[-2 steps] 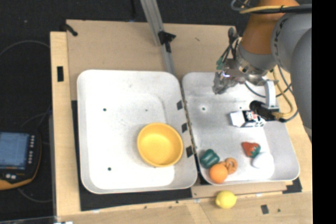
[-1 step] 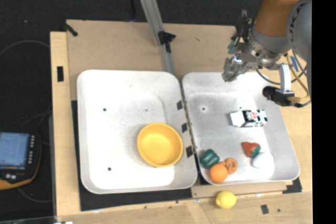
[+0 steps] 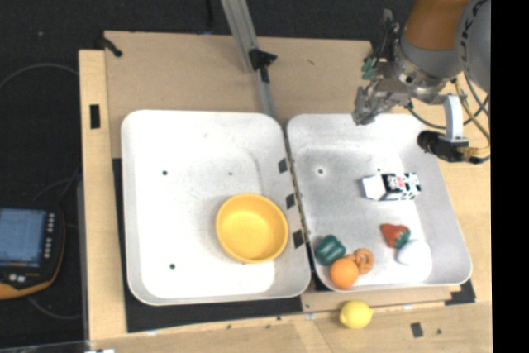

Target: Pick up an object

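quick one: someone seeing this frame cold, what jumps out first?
Probably the yellow bowl, bright and alone in the left bin, near that bin's inner front corner. Next, the cluster of small coloured items along the front of the right bin: an orange, a green piece and a red piece, with a yellow lemon lying outside on the bench. The gripper hangs over the right bin's back edge.

I'm not reading any text anywhere from my overhead camera. The small white box in my right bin is showing black and red print, but it's blurring out too small to make out any letters. The handheld pendant lying off the bench's left side is showing a bluish lit screen; nothing on it is resolving into words or numbers.
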`<state>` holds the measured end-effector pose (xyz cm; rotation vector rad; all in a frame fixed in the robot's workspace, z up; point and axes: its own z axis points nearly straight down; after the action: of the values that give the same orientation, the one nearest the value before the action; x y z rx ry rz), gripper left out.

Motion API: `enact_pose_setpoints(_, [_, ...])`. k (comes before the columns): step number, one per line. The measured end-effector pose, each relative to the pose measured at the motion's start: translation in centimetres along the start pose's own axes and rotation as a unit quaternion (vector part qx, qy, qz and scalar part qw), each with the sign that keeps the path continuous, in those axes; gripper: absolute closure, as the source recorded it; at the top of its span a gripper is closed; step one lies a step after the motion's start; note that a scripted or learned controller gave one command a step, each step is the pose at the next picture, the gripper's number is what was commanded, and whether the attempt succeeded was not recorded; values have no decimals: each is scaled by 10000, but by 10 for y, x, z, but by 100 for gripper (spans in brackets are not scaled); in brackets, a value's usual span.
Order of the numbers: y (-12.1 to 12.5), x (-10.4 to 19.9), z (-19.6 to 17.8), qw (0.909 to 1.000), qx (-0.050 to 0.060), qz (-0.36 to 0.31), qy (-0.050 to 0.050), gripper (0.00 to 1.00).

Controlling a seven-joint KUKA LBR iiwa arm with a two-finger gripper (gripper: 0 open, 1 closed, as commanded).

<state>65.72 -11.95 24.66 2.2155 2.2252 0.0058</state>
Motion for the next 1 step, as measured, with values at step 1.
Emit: enact_pose_setpoints(1, [-27, 54, 5, 10000, 17, -7, -6, 100])
